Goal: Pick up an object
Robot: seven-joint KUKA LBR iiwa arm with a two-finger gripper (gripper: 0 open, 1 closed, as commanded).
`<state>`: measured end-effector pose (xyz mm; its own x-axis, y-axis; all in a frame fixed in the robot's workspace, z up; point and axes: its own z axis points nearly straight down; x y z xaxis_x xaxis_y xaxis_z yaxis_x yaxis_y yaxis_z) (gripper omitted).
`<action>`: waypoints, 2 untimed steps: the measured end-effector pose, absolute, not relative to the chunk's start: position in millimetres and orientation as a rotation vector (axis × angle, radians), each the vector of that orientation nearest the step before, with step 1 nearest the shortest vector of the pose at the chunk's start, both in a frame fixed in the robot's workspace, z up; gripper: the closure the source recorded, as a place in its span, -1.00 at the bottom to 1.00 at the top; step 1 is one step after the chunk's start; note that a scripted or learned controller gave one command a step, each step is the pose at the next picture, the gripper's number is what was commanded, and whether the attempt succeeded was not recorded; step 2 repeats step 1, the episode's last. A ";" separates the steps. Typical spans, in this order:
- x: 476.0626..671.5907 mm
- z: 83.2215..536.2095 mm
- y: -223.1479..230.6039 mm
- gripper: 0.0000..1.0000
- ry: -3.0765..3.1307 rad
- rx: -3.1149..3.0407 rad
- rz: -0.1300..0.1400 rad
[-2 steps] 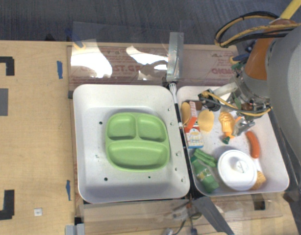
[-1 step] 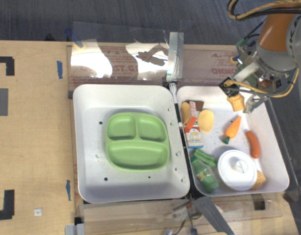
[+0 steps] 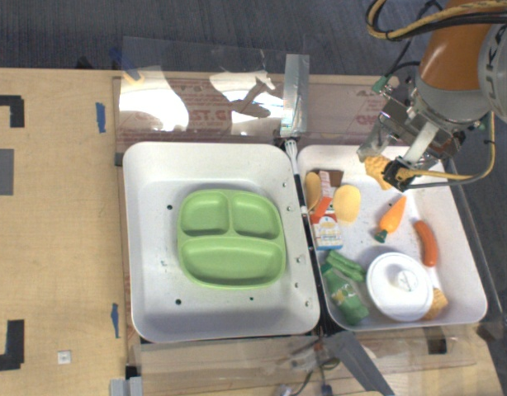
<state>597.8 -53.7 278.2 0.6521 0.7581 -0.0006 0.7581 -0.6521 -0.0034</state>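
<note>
Grey arm [image 3: 493, 52], orange band [image 3: 460, 56], looping yellow cable [image 3: 386, 11]

Small yellow object [image 3: 376, 168] between the end effector [image 3: 386, 170] fingers — above right bin's [image 3: 468, 221] far edge.

Bright, even light from overhead. Strong white glare sits on the clear panel [image 3: 204, 97] behind the left bin [image 3: 146, 304]. Shadows near that bin are soft and short. Focus is fair; fine detail is grainy, softest toward the frame's corners.
</note>
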 end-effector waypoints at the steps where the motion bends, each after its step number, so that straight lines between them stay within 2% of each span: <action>1: 498.8 232.4 -53.1 1.00 -1.565 -2.720 0.007; 2: 498.8 232.4 -53.1 1.00 -1.565 -2.720 0.007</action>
